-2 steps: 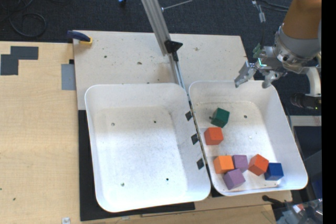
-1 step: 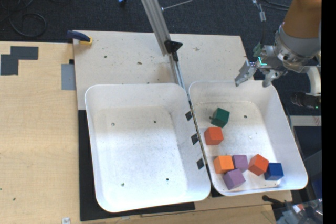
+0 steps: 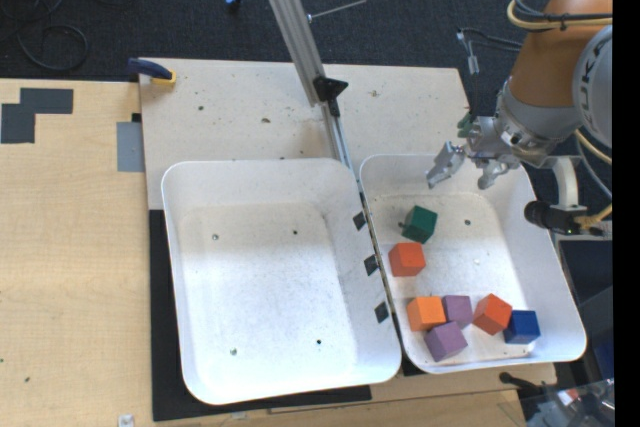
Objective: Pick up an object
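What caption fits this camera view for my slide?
Open end effector hovers above a green cube and other coloured cubes in the right white bin.

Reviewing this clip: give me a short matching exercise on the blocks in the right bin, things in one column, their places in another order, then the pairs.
Things:
1. green block
2. blue block
3. gripper
4. lone orange block

Places:
A. in the right bin's near right corner, beside an orange block
B. above the bin's far end, nothing between its fingers
C. just nearer the camera than the green block
D. nearest the gripper of all the blocks

Pairs: 1-D, 2-A, 3-B, 4-C
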`<action>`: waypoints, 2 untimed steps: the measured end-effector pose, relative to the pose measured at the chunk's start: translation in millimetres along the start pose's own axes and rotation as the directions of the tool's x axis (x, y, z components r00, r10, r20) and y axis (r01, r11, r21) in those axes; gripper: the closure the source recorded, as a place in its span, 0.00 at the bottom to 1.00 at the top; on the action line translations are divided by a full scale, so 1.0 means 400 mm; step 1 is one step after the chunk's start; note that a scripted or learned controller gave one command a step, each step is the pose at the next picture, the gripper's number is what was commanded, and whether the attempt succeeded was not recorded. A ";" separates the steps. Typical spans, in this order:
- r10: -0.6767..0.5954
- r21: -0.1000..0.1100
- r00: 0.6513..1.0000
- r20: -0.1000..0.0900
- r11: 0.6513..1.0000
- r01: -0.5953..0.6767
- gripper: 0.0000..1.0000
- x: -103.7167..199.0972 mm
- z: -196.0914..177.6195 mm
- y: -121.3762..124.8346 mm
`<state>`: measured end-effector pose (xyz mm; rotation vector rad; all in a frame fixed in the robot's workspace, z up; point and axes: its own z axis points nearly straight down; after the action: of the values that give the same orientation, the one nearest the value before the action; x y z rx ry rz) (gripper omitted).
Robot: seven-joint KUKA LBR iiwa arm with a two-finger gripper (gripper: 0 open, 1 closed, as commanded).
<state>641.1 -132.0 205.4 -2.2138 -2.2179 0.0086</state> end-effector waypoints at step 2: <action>0.002 -0.018 1.000 -0.003 1.000 -0.002 0.00 0.007 0.220 -0.029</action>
<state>628.6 -129.2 117.7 -2.2238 -2.2232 -0.0143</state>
